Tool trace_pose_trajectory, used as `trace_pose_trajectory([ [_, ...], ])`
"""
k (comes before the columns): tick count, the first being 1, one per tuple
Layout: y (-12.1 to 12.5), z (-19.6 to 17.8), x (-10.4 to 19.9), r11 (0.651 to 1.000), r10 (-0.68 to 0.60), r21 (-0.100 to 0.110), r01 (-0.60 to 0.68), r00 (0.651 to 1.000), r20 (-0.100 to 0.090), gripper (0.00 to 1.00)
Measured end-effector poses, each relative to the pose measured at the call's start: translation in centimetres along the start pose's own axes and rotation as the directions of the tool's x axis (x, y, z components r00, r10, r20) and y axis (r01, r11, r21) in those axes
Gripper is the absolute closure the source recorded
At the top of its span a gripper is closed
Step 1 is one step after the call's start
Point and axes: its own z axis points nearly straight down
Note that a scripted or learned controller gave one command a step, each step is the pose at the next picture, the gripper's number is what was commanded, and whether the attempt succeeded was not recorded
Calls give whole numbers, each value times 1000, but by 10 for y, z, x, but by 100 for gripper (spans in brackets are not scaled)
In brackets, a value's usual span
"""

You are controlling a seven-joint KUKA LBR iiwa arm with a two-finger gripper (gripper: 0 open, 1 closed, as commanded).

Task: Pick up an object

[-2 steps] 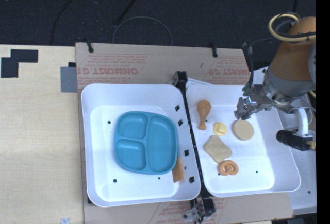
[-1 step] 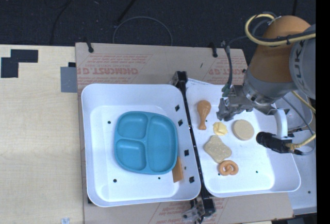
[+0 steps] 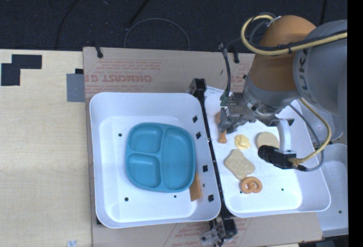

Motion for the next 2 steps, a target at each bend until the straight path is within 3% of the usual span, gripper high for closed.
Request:
trace_pose_trajectory([
  [2,-25,6,115,1000,0,3,0,1000,2,100],
])
